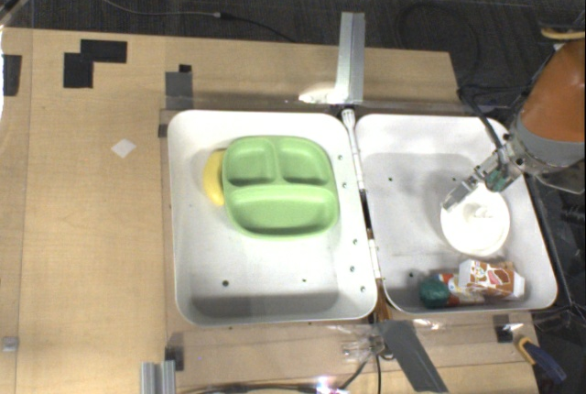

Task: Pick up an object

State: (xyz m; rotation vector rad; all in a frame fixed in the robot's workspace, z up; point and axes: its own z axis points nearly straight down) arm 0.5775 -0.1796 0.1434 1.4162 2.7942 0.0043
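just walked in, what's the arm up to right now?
The arm reaches in from the right, and its gripper is low over the right bin, at the edge of a white round dish. Nothing shows between its fingers. A small carton and a dark green object lie along that bin's near wall. In the left bin a green divided plate sits over a yellow item.

No legible text, number or brand found. The packet in the right bin, just beside the white disc, carries red and white print. It is too small to read.
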